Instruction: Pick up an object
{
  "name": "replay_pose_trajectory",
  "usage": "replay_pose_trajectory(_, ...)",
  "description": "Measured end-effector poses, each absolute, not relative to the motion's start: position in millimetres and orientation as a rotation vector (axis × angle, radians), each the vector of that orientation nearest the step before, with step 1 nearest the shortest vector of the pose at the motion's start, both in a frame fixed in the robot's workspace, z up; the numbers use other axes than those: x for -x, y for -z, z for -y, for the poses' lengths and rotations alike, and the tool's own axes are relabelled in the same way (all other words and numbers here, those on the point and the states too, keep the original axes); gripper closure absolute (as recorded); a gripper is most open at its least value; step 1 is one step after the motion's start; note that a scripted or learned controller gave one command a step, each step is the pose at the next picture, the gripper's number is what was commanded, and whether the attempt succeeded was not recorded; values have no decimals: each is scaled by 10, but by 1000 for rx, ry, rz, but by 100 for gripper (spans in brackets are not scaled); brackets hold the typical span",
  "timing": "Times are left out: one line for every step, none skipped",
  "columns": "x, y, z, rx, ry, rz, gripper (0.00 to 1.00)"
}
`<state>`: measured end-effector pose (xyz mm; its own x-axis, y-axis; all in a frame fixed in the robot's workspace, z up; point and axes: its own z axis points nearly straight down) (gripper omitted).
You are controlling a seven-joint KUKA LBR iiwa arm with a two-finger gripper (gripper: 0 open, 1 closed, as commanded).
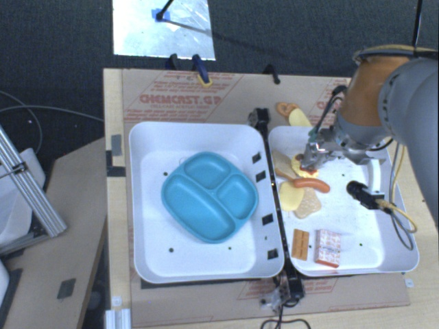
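Left bin (147, 252): one blue divided plate (209, 196), lying flat. Right bin (384, 252): sausage (312, 184), yellow slice (291, 196) and beige slice (309, 204) clustered by its left wall; orange cracker (300, 244) and pink packet (328, 247) near the front. Gripper (312, 160): over the cluster, just beside the sausage; open or closed cannot be told

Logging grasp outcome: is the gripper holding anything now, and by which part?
Cannot tell. The gripper is down among the food items in the right bin, just above the red sausage; no hold is visible.
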<state>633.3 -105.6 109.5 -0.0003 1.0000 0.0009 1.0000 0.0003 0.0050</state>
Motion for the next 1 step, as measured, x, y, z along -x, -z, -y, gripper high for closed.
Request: replay_pose_trajectory(-6149, -2588, 580, -2203, -20, -2223, 100)
